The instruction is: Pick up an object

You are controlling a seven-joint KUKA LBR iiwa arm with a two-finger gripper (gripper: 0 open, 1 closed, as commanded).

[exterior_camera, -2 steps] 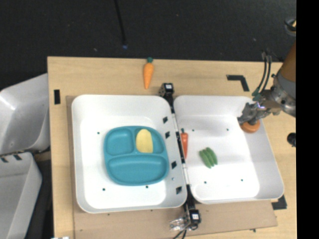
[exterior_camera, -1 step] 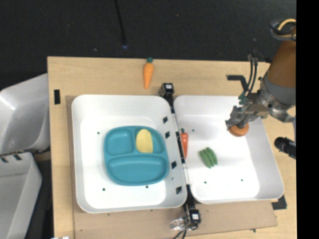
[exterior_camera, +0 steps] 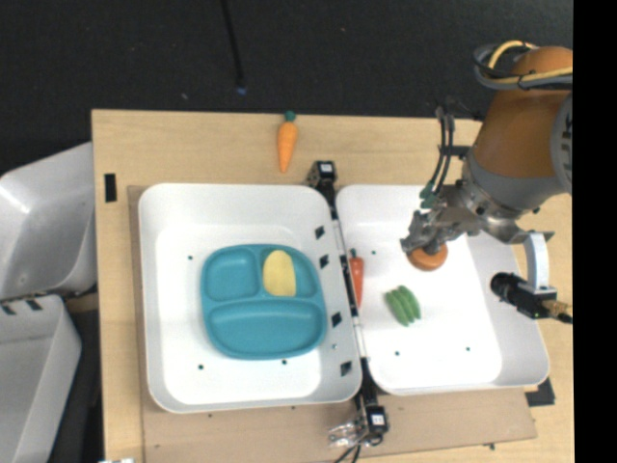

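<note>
Arm, grey with an orange band, reaching in from the right and bending down over the right bin. Gripper pointing downward at the bin's upper left part, directly above an orange object. Whether the gripper is clenched or released cannot be told, and whether it grasps the orange object cannot be told either; the two appear to touch or nearly touch. Cables run along the wrist, and a white bracket and a black part hang at its right side.

No writing or brand can be read anywhere.

Orange object: small, rounded, partly hidden beneath the gripper, lying on the right bin's floor. Green vegetable: ridged, oblong, lying near the bin's middle, below and left of the orange object, apart from it. Red-orange piece: slender, lying at the seam between the two bins.

Left bin: holds a blue tray with compartments; a yellow object sits in its upper right compartment. Carrot: orange with a green top, lying on the bench above the bins, well apart from the gripper.
</note>
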